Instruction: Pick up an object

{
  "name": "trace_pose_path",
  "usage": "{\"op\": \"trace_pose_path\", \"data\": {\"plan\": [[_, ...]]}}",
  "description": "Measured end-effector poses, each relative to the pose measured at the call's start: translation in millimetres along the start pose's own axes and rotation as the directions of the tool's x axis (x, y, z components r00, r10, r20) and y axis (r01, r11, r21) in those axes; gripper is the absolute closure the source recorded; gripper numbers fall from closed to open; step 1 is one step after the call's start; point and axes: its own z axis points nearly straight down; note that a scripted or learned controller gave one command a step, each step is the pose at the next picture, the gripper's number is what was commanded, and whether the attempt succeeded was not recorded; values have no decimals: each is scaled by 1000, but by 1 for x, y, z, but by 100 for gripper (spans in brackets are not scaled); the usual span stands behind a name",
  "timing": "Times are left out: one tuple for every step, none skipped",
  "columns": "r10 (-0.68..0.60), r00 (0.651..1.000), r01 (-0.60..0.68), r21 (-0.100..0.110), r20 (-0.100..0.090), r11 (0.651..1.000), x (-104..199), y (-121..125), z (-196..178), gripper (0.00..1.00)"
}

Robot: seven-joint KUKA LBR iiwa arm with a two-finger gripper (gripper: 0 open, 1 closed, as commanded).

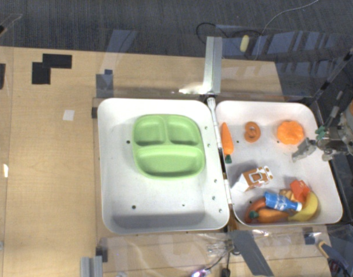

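Overlapping toys (283,205), shapes indistinct

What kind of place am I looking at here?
Probably a robot test lab: two white bins on a wooden bench, toy food such as a carrot and banana, and a gripper reaching in.

Overhead slanted view of a wooden bench (44,154) bearing two shallow white bins. The left white bin (116,206) holds a green three-compartment plastic tray (168,145). The right white bin (269,111) holds an orange toy carrot (226,139) along its left wall, a small orange ring (252,131), a round orange fruit (290,132), a small white-and-brown carton (257,178), and, clustered in the near right corner, a blue bottle (282,202) touching a yellow banana (308,208). The metal gripper (308,149) hangs over the right rim, just beside the orange fruit.
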Motion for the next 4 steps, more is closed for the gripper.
{"op": "trace_pose_path", "data": {"plan": [[8,1000,-8,-6,2,1000,37,98,104,0],[131,991,-131,-8,-2,991,101,32,102,0],[118,993,-118,-12,0,993,89,-18,102,0],[116,993,-116,-20,-3,993,92,-15,89,100]]}}
